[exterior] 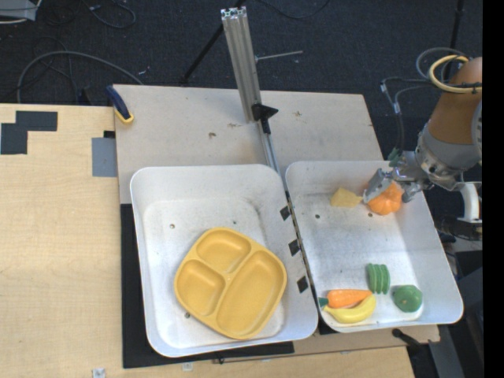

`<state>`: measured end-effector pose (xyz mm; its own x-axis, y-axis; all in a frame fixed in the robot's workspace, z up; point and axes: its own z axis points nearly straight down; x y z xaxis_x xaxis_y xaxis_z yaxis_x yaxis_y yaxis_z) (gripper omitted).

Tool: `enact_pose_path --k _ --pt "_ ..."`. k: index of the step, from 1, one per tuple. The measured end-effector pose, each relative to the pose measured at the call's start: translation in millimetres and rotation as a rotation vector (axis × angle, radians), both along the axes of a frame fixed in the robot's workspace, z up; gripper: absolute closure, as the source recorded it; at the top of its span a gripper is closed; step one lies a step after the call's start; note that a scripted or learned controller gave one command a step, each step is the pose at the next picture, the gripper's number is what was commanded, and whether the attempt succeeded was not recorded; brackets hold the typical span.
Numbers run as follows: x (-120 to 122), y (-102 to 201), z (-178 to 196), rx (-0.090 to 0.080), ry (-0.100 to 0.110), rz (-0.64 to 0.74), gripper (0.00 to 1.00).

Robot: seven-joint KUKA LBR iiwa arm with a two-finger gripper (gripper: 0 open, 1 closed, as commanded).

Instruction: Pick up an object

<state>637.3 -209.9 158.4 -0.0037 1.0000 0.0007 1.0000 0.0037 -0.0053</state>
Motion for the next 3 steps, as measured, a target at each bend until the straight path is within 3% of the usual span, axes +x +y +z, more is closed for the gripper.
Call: enact_pose_path --k 1,2,3 --pt "-2.1 -1.1 -64.0 0.0 0.001 -0.003 0.0" --pt "-1.4 -1.6 -50.3 0.0 -0.001 -0.002 1.0" --pt "-6.9 5.8 -1.0 -0.001 -0.007 -0.003 1.0"
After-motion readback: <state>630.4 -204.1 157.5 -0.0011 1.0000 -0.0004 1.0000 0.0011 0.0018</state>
